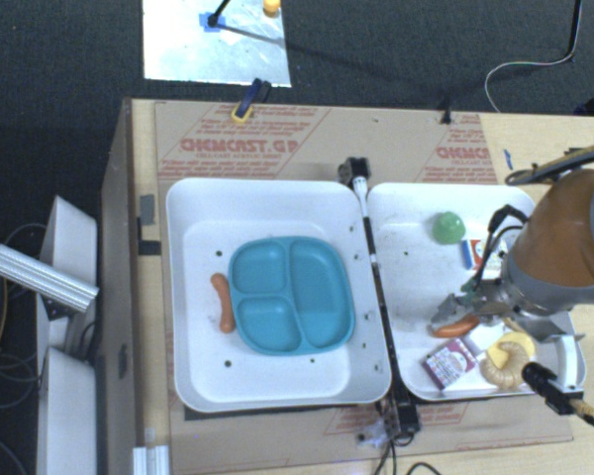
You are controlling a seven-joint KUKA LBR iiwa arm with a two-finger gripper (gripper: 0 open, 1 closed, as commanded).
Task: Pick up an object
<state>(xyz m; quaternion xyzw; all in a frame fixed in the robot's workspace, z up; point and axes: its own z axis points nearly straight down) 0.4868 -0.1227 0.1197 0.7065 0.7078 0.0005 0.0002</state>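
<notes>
Now reaching into the right bin (406,216)
gripper (455,315) is hovering over an orange item (458,329); grasp state unclear, nothing lifted yet

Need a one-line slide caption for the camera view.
Arm's hand low in right bin over an orange object; blue tray sits left.

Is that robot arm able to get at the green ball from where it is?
Probably yes. The green ball lies alone on open floor of the right bin, with nothing on top of it, and the gripper is already low in that bin.
</notes>
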